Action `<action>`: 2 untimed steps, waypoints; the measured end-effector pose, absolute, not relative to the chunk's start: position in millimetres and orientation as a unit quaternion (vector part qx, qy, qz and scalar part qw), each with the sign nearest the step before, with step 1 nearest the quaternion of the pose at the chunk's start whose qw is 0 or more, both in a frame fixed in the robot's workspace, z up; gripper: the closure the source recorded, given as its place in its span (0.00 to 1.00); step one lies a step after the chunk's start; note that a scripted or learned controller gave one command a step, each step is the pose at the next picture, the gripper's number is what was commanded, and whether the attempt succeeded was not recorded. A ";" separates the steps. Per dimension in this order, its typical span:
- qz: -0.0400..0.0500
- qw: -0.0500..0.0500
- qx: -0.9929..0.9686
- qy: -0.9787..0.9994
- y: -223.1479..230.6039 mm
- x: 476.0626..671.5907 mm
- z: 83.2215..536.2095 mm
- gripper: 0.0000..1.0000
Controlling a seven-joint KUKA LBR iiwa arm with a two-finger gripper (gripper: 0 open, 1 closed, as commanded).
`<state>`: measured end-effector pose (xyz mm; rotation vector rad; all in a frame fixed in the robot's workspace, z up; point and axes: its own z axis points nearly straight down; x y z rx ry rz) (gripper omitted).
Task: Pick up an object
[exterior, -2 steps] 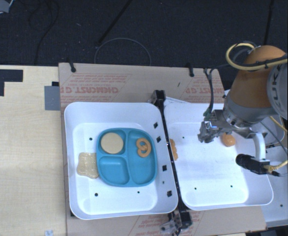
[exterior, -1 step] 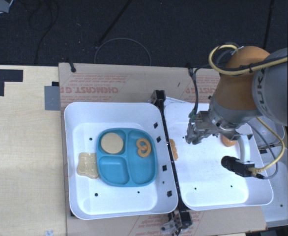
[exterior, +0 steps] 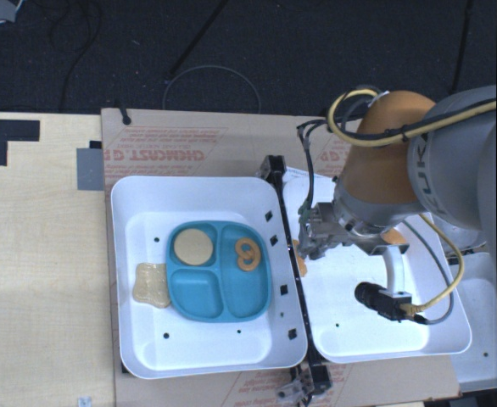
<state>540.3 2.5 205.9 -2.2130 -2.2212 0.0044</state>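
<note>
My gripper [exterior: 309,246] hung mid-frame | finger state: cannot tell | nearest target: small orange object [exterior: 300,266] lay just below-left, by bin divider [exterior: 289,253].

Pretty even overhead light here, bright enough that the two white bins [exterior: 138,219] nearly blow out, with soft glare along their rims. Shadows are faint, just a grey smudge under the arm [exterior: 418,168]. The dark floor up top swallows detail. Overall a bit soft and grainy, and small stuff near the pincer [exterior: 309,242] looks mushy.
</note>
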 end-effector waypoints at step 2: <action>0.002 0.003 -0.706 -0.709 104.4 526.2 208.5 1.00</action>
